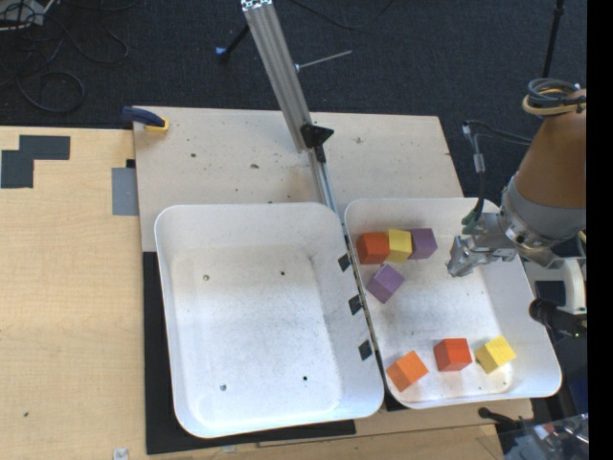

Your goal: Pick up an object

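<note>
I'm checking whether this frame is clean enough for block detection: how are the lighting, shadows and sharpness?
Camera view: lighting is even and soft, with no harsh glare on the white bins; the blocks, such as the red one, cast only faint shadows; colours read clearly; edges are slightly soft overall, and the gripper looks a little blurred.

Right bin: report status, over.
End effector over right bin, nothing seen in it. Seven blocks loose: red, yellow, purple in a row nearest. Path clear.
</note>
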